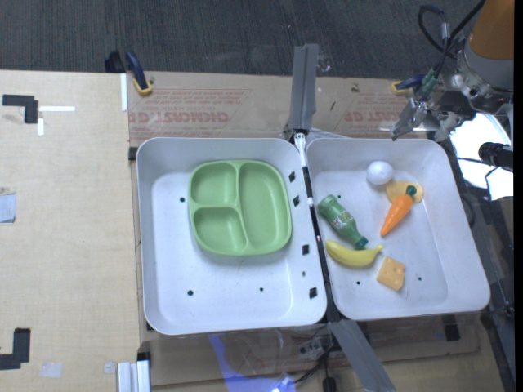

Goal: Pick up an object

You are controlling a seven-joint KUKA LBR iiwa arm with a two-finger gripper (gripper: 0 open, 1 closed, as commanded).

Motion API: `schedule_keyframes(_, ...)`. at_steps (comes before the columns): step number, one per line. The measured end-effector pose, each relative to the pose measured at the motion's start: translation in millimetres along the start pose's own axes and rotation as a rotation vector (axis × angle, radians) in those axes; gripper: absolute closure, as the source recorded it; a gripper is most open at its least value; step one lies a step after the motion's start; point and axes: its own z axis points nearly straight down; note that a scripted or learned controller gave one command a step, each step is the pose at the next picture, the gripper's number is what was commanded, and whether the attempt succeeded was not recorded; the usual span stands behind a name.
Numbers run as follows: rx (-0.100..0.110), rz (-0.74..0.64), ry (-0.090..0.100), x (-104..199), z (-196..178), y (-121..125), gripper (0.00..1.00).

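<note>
The right bin (458,219) holds several small items. A white ball (379,172) lies near its far side, an orange carrot (396,214) sits just below it with a yellow piece (404,189) at its top. A green bottle (341,220) lies near the bin's left wall, a yellow banana (353,254) in front of it, and an orange-yellow block (391,273) to the banana's right. My gripper (425,125) hangs above the far right rim of this bin, open, with nothing between its fingers. It is up and to the right of the ball.
The left bin (163,284) holds a green divided plate (240,207). A metal divider post (304,88) rises behind the seam between the bins. Cables and the orange-banded arm (490,31) occupy the top right corner. Cardboard (65,219) covers the bench to the left.
</note>
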Motion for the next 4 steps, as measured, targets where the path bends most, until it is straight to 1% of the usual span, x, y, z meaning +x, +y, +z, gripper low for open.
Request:
schedule_keyframes(1, -0.002, -0.103, 0.0, -12, 170, -20, 0.0)
schedule_keyframes(2, -0.004, -0.101, -0.001, -13, 161, -20, 1.0)
schedule_keyframes(3, -0.002, -0.364, 0.001, -58, 179, -74, 1.0)
schedule_keyframes(4, -0.004, -0.467, -0.001, 7, 78, -35, 1.0)
